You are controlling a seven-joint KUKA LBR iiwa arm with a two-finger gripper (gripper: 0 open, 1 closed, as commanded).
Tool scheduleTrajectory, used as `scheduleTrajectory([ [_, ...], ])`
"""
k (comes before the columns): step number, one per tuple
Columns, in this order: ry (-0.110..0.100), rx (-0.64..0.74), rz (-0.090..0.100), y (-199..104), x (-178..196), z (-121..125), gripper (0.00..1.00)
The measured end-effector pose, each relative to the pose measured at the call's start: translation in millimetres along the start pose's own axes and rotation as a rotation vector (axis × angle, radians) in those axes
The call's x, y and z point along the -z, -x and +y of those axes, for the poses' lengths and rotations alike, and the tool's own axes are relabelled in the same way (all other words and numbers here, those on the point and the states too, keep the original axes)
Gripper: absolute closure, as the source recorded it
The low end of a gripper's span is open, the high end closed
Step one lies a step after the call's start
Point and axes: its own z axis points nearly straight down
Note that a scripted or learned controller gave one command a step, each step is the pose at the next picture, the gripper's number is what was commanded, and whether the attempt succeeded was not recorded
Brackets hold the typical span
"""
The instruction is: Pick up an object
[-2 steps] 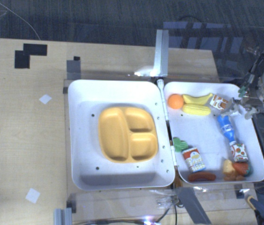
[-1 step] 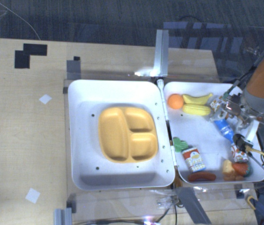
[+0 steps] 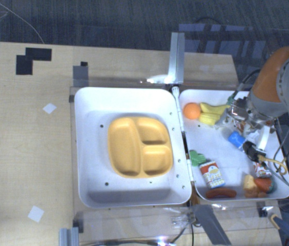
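The arm [image 3: 283, 83] entered from 3 o'clock and hung over the right bin [image 3: 213, 99], its orange band at about 2 o'clock of that bin. The gripper [image 3: 238, 121] sat low over the bin's upper half, just beside a blue object [image 3: 236, 139] that lay at its 6 o'clock; whether the two touched could not be determined. The state of the jaws could not be told, since the wrist hardware and cables obscured them. A yellow banana [image 3: 212, 113] lay at 9 o'clock of the gripper, with an orange ball [image 3: 191, 110] touching it on its 9 o'clock side. Toward 6 o'clock of the bin lay a green item [image 3: 198, 157], a red-and-white carton [image 3: 212, 173], a brown sausage [image 3: 221, 192] and, at 5 o'clock, a cluster of small food items [image 3: 257, 184]. The left bin [image 3: 90, 137] held a yellow divided tray [image 3: 139, 146] at its centre.
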Motion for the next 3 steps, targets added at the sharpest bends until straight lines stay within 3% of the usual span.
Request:
scheduleTrajectory([
  [1,-0.011,0.300,0.003,-7,-12,48,0.00],
  [2,0.006,0.554,0.013,18,-10,34,0.00],
  [3,-0.013,0.821,0.004,30,-13,65,0.00],
])
